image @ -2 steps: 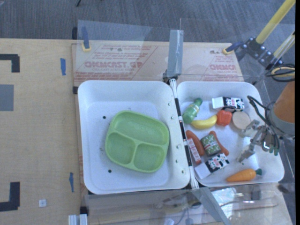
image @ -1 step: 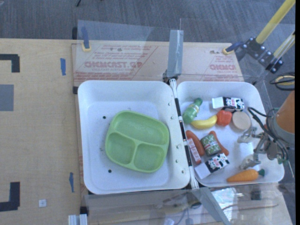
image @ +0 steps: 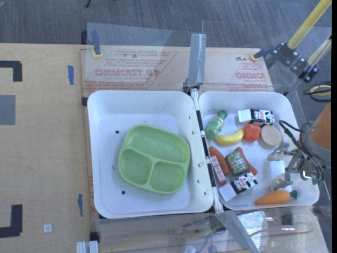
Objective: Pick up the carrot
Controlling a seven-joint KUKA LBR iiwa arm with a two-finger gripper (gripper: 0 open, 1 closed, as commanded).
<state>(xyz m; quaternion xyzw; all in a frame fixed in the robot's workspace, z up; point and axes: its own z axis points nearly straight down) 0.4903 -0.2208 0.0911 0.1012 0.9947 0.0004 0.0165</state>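
**Bench and bins: carrot at near right corner, claw spread just above it**

Grey carpet runs along the top of the view, beyond a pale wooden bench [image: 42, 141] marked with black corner brackets and strips of blue tape. Cardboard sheets printed in red lie at the back edge, and clear panels stand around the bins.

Left bin [image: 105, 115]: white, shallow, holding one green divided plate [image: 154, 158] with three compartments, set near the bin's middle.

Right bin [image: 287, 107]: white, shallow, touching the left bin along a shared rim. Contents, left to right: a red sausage [image: 218, 160] near the rim, a green bottle [image: 216, 123], a yellow banana [image: 230, 137], a dark-labelled can [image: 237, 162], a black-and-white carton [image: 244, 183], a second such carton [image: 258, 115] at the back, a red item [image: 251, 132] and a tan round disc [image: 271, 136].

Carrot [image: 274, 197]: orange, green-tipped at its right end, lying almost flat along the near wall at the bin's near right corner.

Gripper [image: 280, 167]: reaches in from the right, fingers spread apart with nothing between them. One fingertip sits near the disc, the other just above the carrot's middle, apparently close to it; contact cannot be confirmed.
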